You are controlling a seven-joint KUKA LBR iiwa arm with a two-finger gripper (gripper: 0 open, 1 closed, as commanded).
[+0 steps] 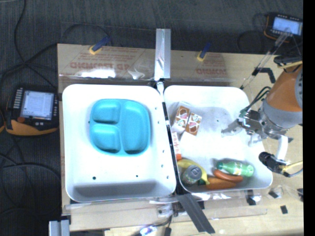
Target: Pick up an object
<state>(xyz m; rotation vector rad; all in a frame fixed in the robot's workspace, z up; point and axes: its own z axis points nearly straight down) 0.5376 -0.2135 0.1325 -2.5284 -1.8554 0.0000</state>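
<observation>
The right bin (216,95) holds several objects. A small red and white patterned carton (187,121) lies near its left wall. Along the front wall lie a green bottle (235,168), an orange carrot-shaped piece (224,182) and a yellow item with a grey round lid (192,173). My gripper (239,134) hangs over the right side of this bin, above the bare floor and behind the bottle. It is open, with its fingers (229,130) spread and nothing between them.
The left bin (78,181) carries a blue divided tray (119,126). A metal post (163,53) stands behind the wall between the bins. A handheld screen (34,104) lies on the floor to the left.
</observation>
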